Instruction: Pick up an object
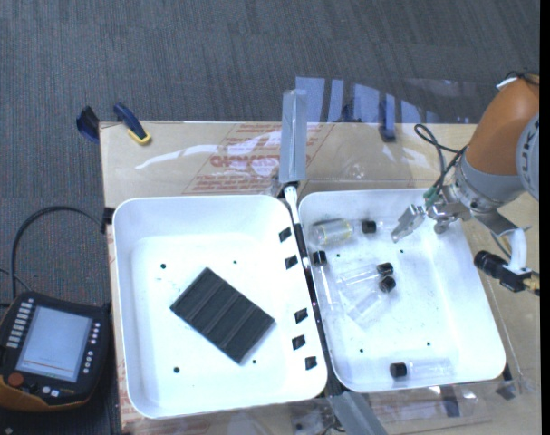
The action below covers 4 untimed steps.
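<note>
Right bin (pixel 492 333) held several small clear vials with black caps: one greenish-tinted vial (pixel 332 231) lay on its side near the bin's far left corner, a loose black cap (pixel 369 227) just beside it, two capped vials (pixel 370 279) near the bin's middle, another vial (pixel 419 368) along the near edge. Gripper (pixel 423 216) hung over the far right part of the right bin, fingers spread apart with nothing between them, well apart from the vials. Open white floor lay toward the bin's right edge and near right corner. Left bin (pixel 134 243) carried a dark ribbed rectangular pad (pixel 222 315) lying flat and skewed near its middle, bare floor all around it. Both bins sat on a wooden bench (pixel 193 152) with a blue-and-yellow clamp (pixel 130 123) at its far left corner. Teach pendant (pixel 50 344) rested on grey carpet (pixel 211 43) off the bench's left edge
</note>
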Each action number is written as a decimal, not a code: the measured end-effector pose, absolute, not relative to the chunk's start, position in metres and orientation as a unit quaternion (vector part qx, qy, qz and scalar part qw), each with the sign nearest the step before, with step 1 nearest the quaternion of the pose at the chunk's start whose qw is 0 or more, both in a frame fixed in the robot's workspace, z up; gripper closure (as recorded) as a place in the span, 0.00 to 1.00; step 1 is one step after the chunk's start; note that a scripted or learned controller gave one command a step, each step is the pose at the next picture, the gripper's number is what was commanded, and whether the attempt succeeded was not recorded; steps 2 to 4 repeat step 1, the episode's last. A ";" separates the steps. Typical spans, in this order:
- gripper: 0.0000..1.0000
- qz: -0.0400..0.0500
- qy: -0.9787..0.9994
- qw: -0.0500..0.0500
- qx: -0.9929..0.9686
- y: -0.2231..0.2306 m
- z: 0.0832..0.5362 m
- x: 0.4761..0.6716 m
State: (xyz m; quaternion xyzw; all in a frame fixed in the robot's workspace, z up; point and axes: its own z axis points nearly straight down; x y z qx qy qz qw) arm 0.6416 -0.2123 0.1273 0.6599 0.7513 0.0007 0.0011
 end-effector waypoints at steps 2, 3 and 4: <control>0.00 0.000 0.765 0.000 0.644 -0.180 0.088 0.645; 0.00 0.000 0.765 0.000 0.644 -0.180 0.088 0.645; 0.00 0.000 0.765 0.000 0.644 -0.180 0.088 0.645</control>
